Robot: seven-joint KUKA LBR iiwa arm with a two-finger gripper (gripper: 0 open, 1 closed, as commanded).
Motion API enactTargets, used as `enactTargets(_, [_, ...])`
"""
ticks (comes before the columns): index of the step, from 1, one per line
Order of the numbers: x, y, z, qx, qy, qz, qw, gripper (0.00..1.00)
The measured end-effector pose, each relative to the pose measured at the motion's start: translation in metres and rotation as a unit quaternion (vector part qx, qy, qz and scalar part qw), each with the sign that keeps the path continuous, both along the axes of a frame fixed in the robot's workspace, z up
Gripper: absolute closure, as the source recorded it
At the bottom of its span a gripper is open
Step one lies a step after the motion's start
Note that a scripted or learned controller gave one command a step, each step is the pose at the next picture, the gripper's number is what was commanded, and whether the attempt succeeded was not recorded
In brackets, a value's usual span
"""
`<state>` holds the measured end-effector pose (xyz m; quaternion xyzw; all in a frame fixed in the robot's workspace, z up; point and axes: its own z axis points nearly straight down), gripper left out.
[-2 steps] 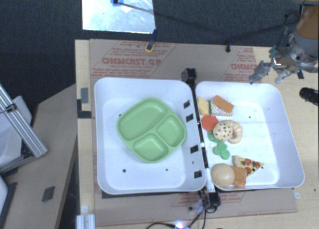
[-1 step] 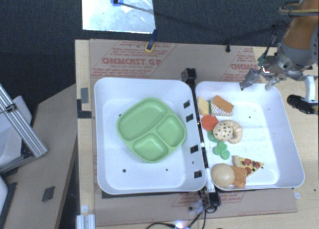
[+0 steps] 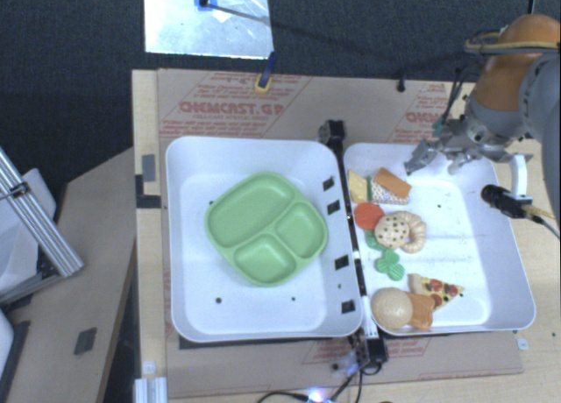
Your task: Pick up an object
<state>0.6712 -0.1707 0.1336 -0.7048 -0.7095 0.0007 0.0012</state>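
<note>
Fingers of the gripper stand spread apart with nothing between them, poised over the far edge of the right bin, near its back rim. Grey arm with its orange band reaches in from the right side above them. Below and to the left of the gripper, the toy foods lie along the left part of that bin: a sandwich wedge beside a yellow cheese piece, a red tomato, a chocolate-chip cookie touching a croissant-like pastry, a green leafy piece, a pizza slice, and a round bun against an orange piece near the front rim. None of them touches the gripper. Left bin holds a green divided plate, lying at a slant. Both bins sit on a cardboard sheet on the surface.
</note>
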Motion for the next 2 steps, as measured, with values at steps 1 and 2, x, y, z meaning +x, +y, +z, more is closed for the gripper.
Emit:
enactTargets(1, [0.003, 0.001, -0.047, -0.0003, -0.005, 0.0, 1.0, 0.0])
enactTargets(2, [0.006, 0.001, -0.03, -0.0009, -0.011, 0.001, 0.9999, 1.0])
